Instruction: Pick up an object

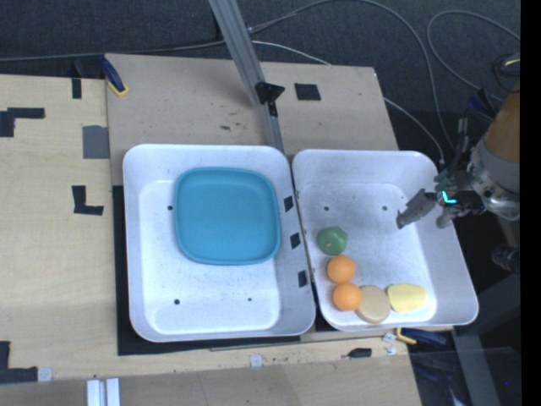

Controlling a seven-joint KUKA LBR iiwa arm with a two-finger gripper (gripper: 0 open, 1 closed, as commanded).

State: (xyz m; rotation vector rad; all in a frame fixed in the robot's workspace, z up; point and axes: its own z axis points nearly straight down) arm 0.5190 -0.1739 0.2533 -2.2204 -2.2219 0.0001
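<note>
While 2 white bins sit side by side on the counter (51,227), the left bin (152,311) holds 1 blue plate (226,215). The right bin (380,172) holds 5 items clustered near its front: 1 green ball (332,240), 2 orange balls (341,270) (346,296) touching each other, 1 tan disc (374,304) and 1 yellow piece (407,297) just beside it. The arm (507,142) reaches in from the right; its hand (427,208) sits at the right bin's right wall, well apart from the items, 2 fingers (412,207) spread, nothing between them.
</note>
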